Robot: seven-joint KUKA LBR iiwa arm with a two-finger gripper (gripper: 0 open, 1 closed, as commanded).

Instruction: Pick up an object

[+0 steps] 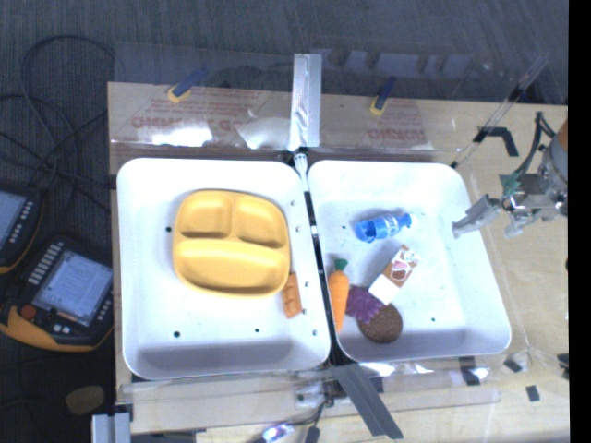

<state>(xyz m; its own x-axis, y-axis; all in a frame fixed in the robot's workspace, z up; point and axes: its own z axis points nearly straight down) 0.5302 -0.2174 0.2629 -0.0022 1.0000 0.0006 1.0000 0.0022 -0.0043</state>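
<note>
My gripper hangs over the right rim of the right bin, open, with nothing between its fingers. In that bin a blue bottle lies on its side near the middle, well to the left of the gripper. Below it lie a small white carton, a purple piece, a brown round cookie and an orange carrot by the left wall. The left bin holds a yellow divided plate and a small orange piece.
A metal divider strip stands behind the seam between the bins. Taped plastic sheets cover the bench at the back. A tablet pendant and cables lie off the bench at the left.
</note>
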